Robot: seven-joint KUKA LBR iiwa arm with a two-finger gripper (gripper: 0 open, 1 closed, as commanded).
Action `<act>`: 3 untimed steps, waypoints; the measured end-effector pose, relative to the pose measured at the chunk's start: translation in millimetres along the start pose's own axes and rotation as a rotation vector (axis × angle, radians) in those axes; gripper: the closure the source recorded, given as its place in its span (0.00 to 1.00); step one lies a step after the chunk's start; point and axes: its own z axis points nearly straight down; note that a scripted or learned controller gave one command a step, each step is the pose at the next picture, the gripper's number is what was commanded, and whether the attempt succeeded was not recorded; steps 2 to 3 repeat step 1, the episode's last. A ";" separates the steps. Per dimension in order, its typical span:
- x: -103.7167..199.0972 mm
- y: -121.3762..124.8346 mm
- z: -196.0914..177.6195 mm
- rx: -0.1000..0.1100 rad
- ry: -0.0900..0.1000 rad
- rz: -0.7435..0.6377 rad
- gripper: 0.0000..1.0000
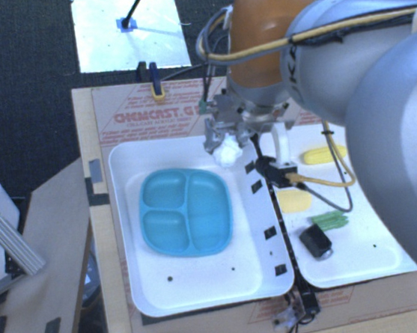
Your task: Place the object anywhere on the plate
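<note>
Object: small white lump (227, 152), sits right at the gripper (223, 146) tips, above the far right corner of the plate.
Gripper: I see it closed on the white lump, fingers pinching it from both sides.
Plate: blue, 3 compartments (186, 211), in left bin (129, 164), nothing on it.
Right bin (370, 255): yellow pcs (323, 156), green item (328, 221), black item (316, 241).

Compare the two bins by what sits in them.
The left bin holds a blue divided plate; the right bin holds small loose items: a yellow piece, a green piece and a black block. Both are shallow and white.
</note>
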 end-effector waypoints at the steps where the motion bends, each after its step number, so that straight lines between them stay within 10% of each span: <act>1: -3.8 0.4 -0.6 0.000 -0.001 0.006 0.00; 3: -3.8 0.4 -0.6 0.000 -0.001 0.006 0.00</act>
